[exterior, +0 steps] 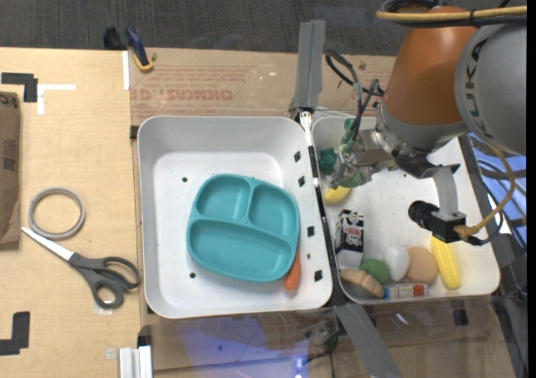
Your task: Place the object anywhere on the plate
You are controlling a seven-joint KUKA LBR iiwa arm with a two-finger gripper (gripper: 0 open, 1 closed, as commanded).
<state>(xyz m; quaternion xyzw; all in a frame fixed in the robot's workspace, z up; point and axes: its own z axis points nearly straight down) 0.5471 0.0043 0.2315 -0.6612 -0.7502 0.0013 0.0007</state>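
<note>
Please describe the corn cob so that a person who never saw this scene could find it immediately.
Look in the right bin, at its near right corner. The corn cob lies there beside a beige egg-shaped thing. It alone is long, yellow and ribbed with kernels.

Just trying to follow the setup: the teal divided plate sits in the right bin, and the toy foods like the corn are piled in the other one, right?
Not quite. The camera view shows the teal divided plate in the left bin, not the right one. The rest holds: the toy foods, such as the corn, lie in the other bin, apart from a carrot beside the plate.
</note>
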